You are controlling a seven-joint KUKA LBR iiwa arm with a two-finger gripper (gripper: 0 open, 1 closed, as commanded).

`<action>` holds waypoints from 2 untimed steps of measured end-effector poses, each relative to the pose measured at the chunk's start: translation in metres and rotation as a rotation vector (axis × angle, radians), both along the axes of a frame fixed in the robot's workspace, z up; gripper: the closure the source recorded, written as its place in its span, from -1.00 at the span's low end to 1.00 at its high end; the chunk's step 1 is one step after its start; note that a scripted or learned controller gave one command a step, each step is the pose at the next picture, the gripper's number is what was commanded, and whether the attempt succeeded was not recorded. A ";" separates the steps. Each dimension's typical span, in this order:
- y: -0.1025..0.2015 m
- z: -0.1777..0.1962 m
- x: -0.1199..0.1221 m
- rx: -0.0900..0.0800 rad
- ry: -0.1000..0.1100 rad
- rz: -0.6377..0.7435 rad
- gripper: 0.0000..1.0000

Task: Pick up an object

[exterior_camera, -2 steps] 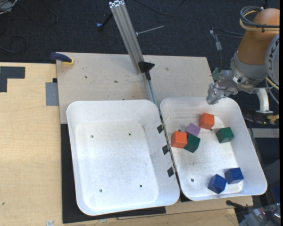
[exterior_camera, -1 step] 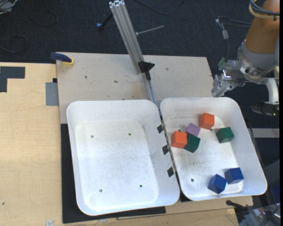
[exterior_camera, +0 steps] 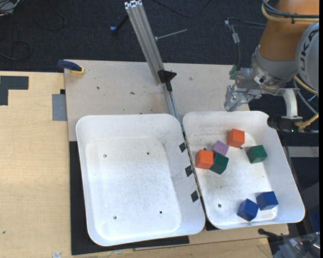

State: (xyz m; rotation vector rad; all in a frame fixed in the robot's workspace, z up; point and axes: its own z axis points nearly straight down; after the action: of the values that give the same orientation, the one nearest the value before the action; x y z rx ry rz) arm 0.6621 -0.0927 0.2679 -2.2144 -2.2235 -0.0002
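Seven blocks lie in the right bin; gripper behind it

- Orange cube: lies in the right bin, toward 12 o'clock of the cluster, one face up.
- Purple cube: pale, tilted, just at 7 o'clock of that orange cube, touching the dark green cube.
- Second orange cube: at 9 o'clock of the cluster, against the dark green cube.
- Dark green cube: turned on a corner, between the purple and second orange cubes.
- Green cube: apart, at 3 o'clock of the cluster.
- Blue cube and second blue cube: side by side at 5 o'clock, near the bin's near rim.
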 end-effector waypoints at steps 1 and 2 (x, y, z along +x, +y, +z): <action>0.042 -0.005 -0.014 0.000 0.002 -0.001 1.00; 0.093 -0.022 -0.029 0.000 0.004 0.000 1.00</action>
State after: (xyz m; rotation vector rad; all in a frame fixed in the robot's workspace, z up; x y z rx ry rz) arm 0.6335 0.0004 0.2456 -2.2127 -2.2219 0.0040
